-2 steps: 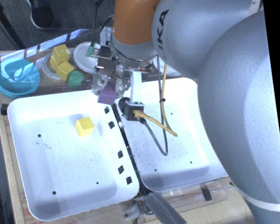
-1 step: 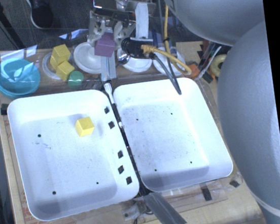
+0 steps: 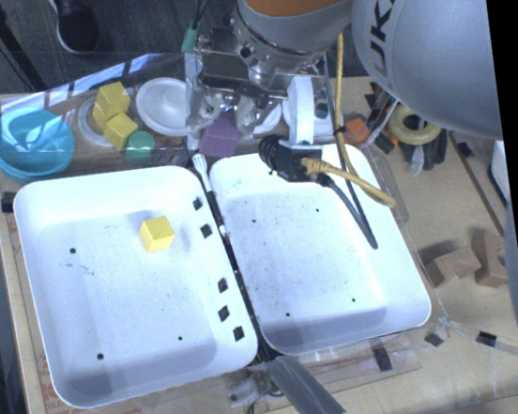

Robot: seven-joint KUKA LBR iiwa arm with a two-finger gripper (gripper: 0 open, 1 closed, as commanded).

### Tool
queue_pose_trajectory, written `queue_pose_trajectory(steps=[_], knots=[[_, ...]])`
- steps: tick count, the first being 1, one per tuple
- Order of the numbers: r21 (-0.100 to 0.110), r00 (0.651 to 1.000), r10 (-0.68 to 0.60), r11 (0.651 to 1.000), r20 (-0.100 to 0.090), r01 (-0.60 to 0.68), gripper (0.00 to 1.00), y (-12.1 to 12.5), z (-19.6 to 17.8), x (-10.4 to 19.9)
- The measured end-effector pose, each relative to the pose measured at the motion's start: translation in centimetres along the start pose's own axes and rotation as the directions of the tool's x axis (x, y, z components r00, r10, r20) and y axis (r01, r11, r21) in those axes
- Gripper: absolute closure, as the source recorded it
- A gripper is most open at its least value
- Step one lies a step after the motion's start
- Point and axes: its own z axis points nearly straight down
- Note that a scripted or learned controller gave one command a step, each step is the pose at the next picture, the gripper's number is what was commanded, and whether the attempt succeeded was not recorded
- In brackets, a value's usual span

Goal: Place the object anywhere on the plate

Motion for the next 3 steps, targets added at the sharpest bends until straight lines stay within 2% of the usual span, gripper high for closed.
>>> queue_pose_trajectory(steps=[1, 2, 3], knots=[[0.004, 0.997, 0.072, 0.997, 0.003, -0.072, 1.0, -9.8, 7.2, -2.6], [0.005, 0.994, 0.11, 0.994, 0.005, -0.11, 1.0, -11.1, 19.2, 5.1], [0.001, 1.0, 0.016, 1.0, 0.001, -0.016, 1.0, -8.8, 17.5, -2.5]])
